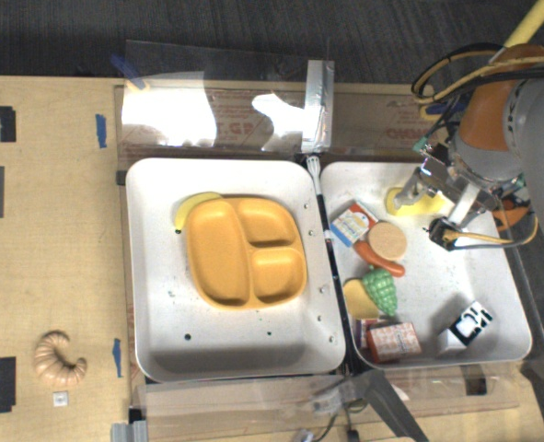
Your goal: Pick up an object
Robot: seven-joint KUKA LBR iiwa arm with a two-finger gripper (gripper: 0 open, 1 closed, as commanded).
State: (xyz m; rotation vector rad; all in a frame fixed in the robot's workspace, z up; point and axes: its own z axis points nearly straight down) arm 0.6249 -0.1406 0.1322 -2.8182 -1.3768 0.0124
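The gripper (430, 191) hangs over the far edge of the right bin (515, 288), just above a small yellow piece (410, 201) lying by that edge. Whether the jaws are parted or clenched I cannot tell; nothing shows between them.

The likely targets sit in the right bin's near-left part: a round tan disc (387, 241) on a red sausage (382, 260), a blue-and-white carton (350, 225) beside them, a green ridged toy (380, 290), a yellow wedge (358, 297) and a red box (393, 340) toward the near edge. A black-and-white block (469, 322) lies apart near the near-right corner.

These look like light, hard plastic play food, smooth and apt to slip. The block stands clear of its neighbours and should take a pinch across its flat sides; the yellow piece is nearest but low and small. The left bin (152, 274) holds an orange tray (244, 251).
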